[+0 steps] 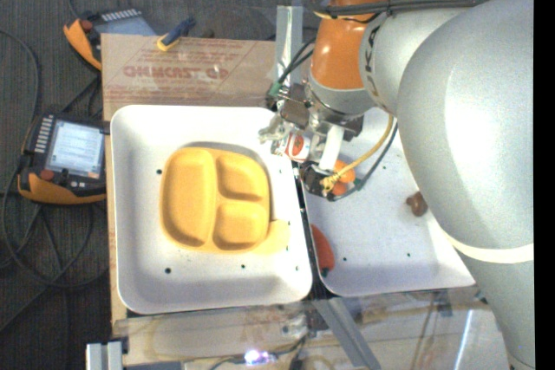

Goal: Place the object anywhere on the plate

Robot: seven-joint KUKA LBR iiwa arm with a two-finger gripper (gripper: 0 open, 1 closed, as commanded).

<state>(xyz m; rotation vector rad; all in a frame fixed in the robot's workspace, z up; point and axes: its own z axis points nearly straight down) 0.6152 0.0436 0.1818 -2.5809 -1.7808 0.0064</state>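
Observation:
A yellow divided plate (217,197) lies in the left bin (139,273). My gripper (300,145) hangs over the seam between the two bins, just right of the plate's upper right corner. A small red and white object (297,149) shows between its pale fingers (274,132), and the gripper is shut on it. The grey arm with its orange band (345,48) covers much of the right bin (390,264).
In the right bin lie an orange object (343,177) under the wrist cables, a red-orange object (323,249) by the left wall, and a small brown object (417,204). A cardboard sheet (186,74) sits behind the left bin, and a handheld pendant (65,153) lies to its left.

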